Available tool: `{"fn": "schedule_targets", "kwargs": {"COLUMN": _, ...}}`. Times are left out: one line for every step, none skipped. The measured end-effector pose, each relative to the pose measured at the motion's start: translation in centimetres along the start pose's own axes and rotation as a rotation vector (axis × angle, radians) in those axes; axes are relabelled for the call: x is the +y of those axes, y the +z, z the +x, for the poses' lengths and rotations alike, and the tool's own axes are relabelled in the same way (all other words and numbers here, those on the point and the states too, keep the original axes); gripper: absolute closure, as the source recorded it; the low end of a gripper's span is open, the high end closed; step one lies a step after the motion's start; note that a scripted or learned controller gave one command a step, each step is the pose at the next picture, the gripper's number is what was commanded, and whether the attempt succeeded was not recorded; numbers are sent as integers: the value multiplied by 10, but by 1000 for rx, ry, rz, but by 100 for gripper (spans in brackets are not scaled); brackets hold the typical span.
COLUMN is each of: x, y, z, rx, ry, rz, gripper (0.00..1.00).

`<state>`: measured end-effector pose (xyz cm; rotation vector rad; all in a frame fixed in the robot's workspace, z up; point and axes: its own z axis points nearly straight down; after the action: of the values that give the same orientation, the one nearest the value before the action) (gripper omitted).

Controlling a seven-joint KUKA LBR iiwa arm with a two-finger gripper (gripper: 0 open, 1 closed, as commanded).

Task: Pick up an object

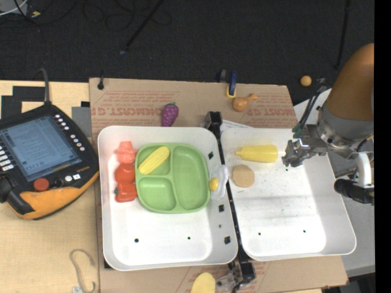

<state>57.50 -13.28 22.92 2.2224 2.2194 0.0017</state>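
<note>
- the arm, grey with an orange band, reaches in from the right over the right bin; its gripper hangs just right of a yellow squeeze bottle.
- whether the gripper is apart or together cannot be told from this angle; nothing is seen held in it.
- the bottle lies on its side near the right bin's far edge; a round tan piece sits just below it.
- in the left bin, a green divided plate carries a yellow corn cob in its upper left compartment.
- an orange-red toy figure lies beside the plate's left edge.
- a small yellow piece rests at the plate's right edge, by the divide between bins.
- on the cardboard behind the bins sit a purple grape bunch and an orange pear-shaped toy.
- a control pendant lies on the bench at left.
</note>
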Motion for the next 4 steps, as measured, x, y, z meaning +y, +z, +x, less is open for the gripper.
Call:
{"fn": "schedule_targets", "kwargs": {"x": 1, "y": 11, "z": 53, "rx": 2, "ry": -4, "rz": 5, "gripper": 100}}
{"fn": "schedule_targets", "kwargs": {"x": -4, "y": 7, "z": 95, "rx": 2, "ry": -4, "rz": 5, "gripper": 100}}
{"fn": "schedule_targets", "kwargs": {"x": -9, "y": 10, "z": 139, "rx": 2, "ry": -4, "rz": 6, "gripper": 100}}
{"fn": "schedule_targets", "kwargs": {"x": -12, "y": -3, "z": 188, "rx": 2, "ry": -5, "rz": 3, "gripper": 100}}
